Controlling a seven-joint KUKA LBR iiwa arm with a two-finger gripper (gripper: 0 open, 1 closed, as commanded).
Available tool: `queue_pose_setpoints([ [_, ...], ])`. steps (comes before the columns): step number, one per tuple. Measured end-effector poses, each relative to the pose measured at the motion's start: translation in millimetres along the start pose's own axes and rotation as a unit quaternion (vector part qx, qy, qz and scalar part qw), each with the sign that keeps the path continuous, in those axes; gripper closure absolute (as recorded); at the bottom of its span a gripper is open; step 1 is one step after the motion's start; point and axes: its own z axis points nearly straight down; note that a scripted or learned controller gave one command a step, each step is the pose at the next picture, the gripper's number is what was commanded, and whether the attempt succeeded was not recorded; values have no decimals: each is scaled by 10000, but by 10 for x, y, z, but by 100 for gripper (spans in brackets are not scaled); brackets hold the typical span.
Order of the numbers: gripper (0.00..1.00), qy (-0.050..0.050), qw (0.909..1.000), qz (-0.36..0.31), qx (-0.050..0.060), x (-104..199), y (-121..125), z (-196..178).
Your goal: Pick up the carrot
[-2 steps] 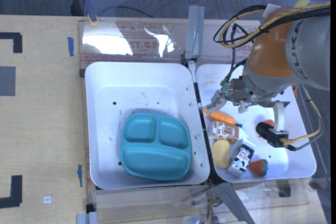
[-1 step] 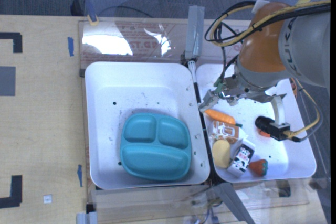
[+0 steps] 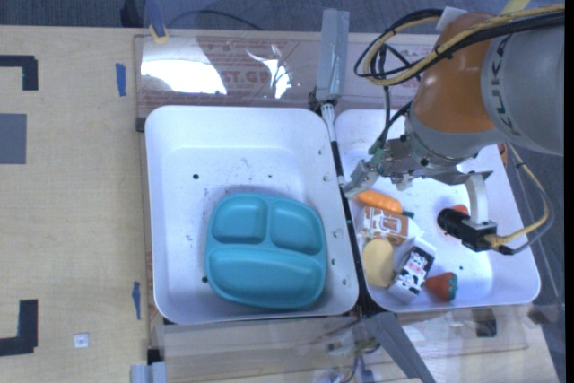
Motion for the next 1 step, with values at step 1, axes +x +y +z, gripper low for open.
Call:
queue_pose_setpoints([
  [1, 0, 0, 10000, 0, 0, 0, 0, 1],
])
